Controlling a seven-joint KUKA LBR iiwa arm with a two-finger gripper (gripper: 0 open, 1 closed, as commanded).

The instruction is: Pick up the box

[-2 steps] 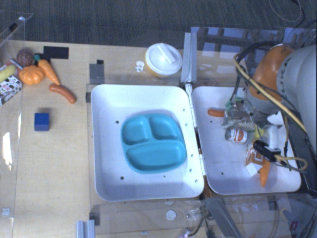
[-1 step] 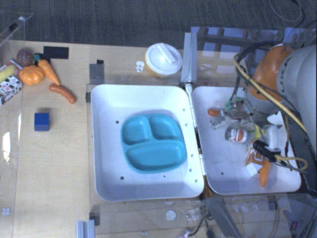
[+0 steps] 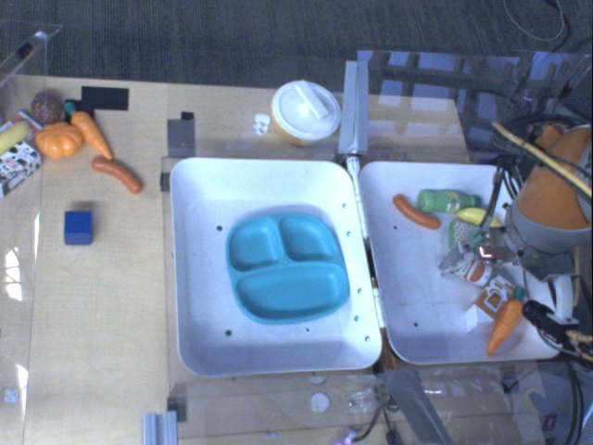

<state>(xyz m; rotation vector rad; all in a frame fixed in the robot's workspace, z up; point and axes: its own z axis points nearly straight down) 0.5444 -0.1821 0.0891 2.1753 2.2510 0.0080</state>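
Observation:
My gripper reaches in from the right and sits low in the right bin, near its right side. A small orange and white box lies just right of and below the gripper, partly under the wrist. A red and white patch at the gripper's tip may be part of the box; I cannot tell whether it is gripped. An orange carrot lies beside the box, toward the bin's front right corner.
The right bin also holds a sausage, a green bottle and a yellow banana behind the gripper. A blue divided plate lies in the left bin. Toy food and a blue cube rest on the bench at left.

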